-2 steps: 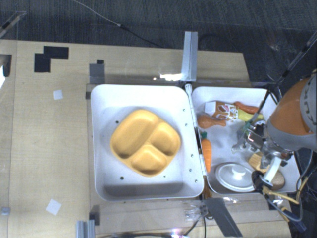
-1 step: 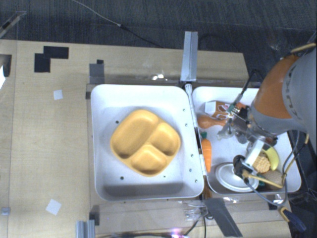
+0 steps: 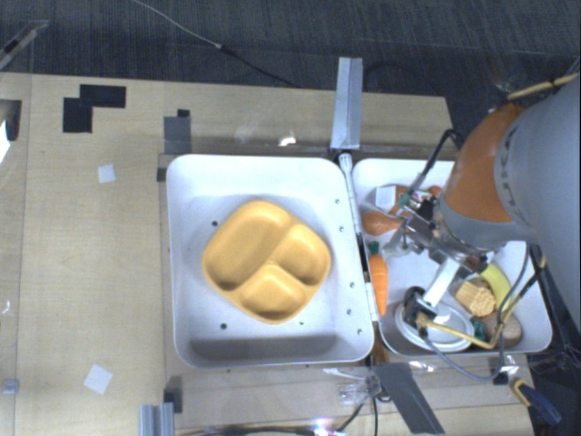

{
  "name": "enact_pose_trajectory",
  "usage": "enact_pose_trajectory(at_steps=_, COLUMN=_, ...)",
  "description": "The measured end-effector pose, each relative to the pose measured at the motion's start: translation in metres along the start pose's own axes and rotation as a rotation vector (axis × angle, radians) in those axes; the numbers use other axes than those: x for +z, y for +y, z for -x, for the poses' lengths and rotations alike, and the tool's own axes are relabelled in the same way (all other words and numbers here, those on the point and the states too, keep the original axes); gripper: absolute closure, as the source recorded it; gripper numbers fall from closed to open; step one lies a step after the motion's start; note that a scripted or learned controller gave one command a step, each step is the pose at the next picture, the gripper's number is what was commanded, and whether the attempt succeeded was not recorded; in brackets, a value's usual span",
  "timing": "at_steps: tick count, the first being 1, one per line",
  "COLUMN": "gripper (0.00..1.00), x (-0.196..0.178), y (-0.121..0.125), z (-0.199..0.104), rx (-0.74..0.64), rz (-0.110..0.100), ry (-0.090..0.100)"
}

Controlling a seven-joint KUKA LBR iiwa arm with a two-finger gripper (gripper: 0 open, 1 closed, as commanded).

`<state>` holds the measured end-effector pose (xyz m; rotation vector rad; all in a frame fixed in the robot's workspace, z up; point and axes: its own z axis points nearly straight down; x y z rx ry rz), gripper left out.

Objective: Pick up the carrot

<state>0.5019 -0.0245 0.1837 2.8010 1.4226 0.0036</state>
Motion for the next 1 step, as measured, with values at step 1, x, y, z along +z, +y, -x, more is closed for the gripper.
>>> enact_pose_trajectory(at_steps=1, gripper=0.00, x=0.0002, y=-0.0042, z=0.0186, rx=0.264, rz=-0.001, ry=-0.001)
